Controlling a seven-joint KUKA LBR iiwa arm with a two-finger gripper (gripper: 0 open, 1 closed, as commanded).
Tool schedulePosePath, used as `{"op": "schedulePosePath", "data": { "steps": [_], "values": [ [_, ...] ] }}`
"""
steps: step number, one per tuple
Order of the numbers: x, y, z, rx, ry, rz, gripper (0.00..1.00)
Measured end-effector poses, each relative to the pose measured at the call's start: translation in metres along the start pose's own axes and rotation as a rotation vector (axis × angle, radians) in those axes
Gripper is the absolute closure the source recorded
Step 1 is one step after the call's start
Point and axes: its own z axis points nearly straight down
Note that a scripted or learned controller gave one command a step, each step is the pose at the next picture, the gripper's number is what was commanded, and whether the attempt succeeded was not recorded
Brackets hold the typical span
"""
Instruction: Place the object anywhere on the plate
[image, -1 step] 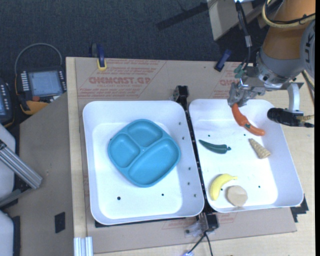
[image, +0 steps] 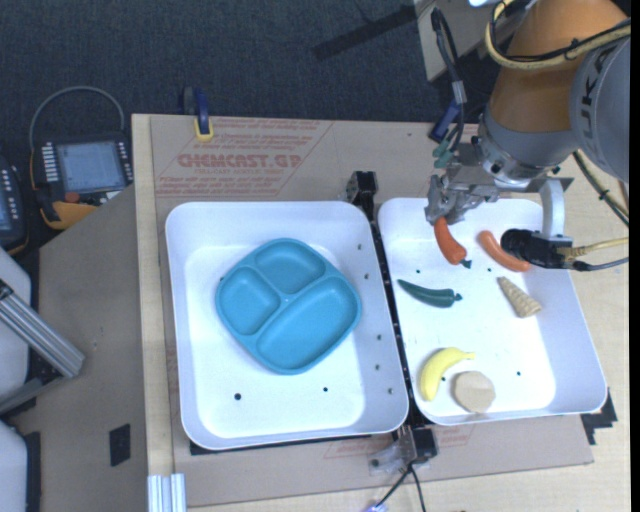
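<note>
Gripping a glossy curved orange chili (image: 451, 242), metal tool (image: 446, 212) clenched, smooth blue sectioned plate (image: 288, 303) well apart.

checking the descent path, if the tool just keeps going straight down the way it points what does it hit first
Most likely the orange chili pepper, which lies right under the tool near the back of the right bin. Depth is hard to judge from this slanted view; it may already touch it.

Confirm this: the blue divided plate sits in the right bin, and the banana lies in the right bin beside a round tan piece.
Not quite. The camera view shows the blue divided plate in the left bin; the banana does lie in the right bin beside the round tan piece.
</note>
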Motion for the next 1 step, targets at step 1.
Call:
{"op": "schedulePosePath", "data": {
  "steps": [1],
  "values": [
    [0.0498,-0.0243,-0.0012,0.001,0.000,0.000,1.00]
  ]
}}
